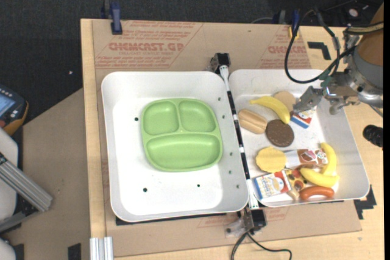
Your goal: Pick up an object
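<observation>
Toy food piled in the right bin [356, 149], lower right of the frame. At its upper part, a yellow banana [273, 106] curving beside a tan round piece [284, 98]; just below and left, a bread roll [252, 121] touching a brown cookie [280, 133]. Right of the banana, a small white carton with red and blue marks [303, 118], tilted, directly under the gripper [312, 101]. Lower down, a yellow disc [270, 159], a small printed box [312, 158], a second banana [323, 174] along the right side, a milk-style carton [272, 185] at the bottom left corner of the bin, and a red-orange sausage [316, 193] at the bottom edge.

Gripper at the upper right of that bin, reaching in from the right edge of the frame, low over the white carton; nothing seen clamped between the fingers, spread not clear enough to tell.

Left bin [122, 131] at centre frame, bearing a green three-part plate [181, 134], well apart from the gripper. Black cable [292, 52] looping above the right bin on the cardboard-covered bench [183, 45].
</observation>
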Action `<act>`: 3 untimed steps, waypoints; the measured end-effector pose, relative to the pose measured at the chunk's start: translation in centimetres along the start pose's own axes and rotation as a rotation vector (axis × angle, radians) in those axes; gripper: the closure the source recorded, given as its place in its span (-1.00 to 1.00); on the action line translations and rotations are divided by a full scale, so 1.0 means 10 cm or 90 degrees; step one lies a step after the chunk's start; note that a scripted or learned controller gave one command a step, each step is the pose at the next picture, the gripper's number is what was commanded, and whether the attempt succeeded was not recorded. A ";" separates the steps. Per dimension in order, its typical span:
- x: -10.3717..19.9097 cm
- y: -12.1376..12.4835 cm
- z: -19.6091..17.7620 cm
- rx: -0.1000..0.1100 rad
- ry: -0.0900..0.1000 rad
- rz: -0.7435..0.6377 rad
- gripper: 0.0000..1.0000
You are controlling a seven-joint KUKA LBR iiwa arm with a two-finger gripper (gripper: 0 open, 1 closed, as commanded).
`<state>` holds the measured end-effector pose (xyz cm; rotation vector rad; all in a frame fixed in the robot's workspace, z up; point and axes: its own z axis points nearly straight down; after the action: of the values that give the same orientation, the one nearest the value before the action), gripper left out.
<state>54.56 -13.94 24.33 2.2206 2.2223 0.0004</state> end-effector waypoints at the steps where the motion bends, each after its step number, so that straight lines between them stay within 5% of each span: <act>1: -0.06 0.83 1.11 -0.003 -0.002 -0.002 -1.00; 2: -0.12 0.93 1.57 -0.002 -0.001 0.000 -1.00; 3: -0.13 0.94 1.43 -0.004 -0.003 -0.001 1.00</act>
<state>63.97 -15.21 10.00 2.2133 2.2189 0.0025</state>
